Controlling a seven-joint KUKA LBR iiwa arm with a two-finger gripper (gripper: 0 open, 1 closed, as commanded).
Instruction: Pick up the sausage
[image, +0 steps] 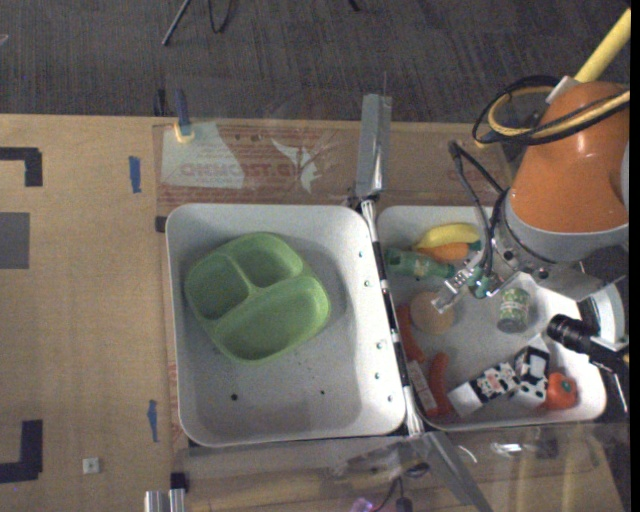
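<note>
The sausage is a short reddish-brown link lying near the front left corner of the right bin, beside a cow-patterned carton. A second red elongated piece lies along that bin's left wall, and I cannot tell what it is. My gripper hangs over the middle of the right bin, just above a tan round item and well behind the sausage. Nothing shows in its grasp.
The right bin also holds a yellow banana, an orange carrot, a green bottle, a small jar and a red tomato. A green divided plate lies in the left bin.
</note>
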